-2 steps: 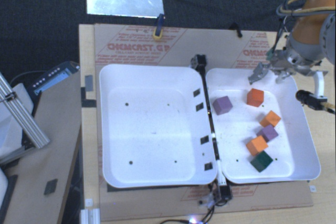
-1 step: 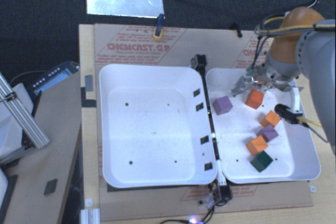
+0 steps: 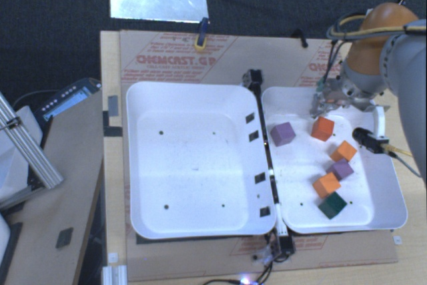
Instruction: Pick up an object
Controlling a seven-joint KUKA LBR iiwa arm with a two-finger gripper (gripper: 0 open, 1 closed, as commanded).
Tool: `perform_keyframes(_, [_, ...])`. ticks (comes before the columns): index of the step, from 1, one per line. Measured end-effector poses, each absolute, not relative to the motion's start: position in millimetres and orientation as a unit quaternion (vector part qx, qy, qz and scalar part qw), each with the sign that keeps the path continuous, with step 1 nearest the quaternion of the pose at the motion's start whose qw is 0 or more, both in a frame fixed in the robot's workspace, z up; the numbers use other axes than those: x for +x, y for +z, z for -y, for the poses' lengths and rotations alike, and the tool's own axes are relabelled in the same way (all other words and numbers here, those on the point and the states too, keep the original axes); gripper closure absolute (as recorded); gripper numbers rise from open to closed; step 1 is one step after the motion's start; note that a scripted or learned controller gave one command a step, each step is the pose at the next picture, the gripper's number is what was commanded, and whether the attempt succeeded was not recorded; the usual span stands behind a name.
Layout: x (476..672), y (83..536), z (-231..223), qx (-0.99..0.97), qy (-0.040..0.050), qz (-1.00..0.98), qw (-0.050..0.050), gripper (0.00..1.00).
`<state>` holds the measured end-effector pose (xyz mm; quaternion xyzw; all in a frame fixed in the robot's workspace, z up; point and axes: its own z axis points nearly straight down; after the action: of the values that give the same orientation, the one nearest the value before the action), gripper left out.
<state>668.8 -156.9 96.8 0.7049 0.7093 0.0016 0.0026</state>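
The gripper [image 3: 325, 105] hung low over the far end of the right bin [image 3: 390, 207], just above an orange cube [image 3: 323, 128]. I could not tell how it was set. A purple cube [image 3: 282, 133] lay to its left; other blocks [image 3: 332, 205] sat nearer.

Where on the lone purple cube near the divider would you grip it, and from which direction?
I'd probably take the purple cube from straight above, closing on two opposite side faces. It sits flat in the right bin with open floor all round, apart from the other blocks. It lies turned relative to the bin walls, so the end effector would likely need rotating to match.
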Motion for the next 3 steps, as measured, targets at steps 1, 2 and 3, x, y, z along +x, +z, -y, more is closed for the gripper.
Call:
perform_keyframes(1, [670.2, 178, 204, 0.707, 0.0018, -0.707, 0.006, 1.00])
perform_keyframes(2, [671.6, 297, 147, 0.704, 0.0051, -0.711, 0.007, 1.00])
perform_keyframes(3, [669.1, 289, 140, 0.705, 0.0006, -0.709, 0.001, 1.00])
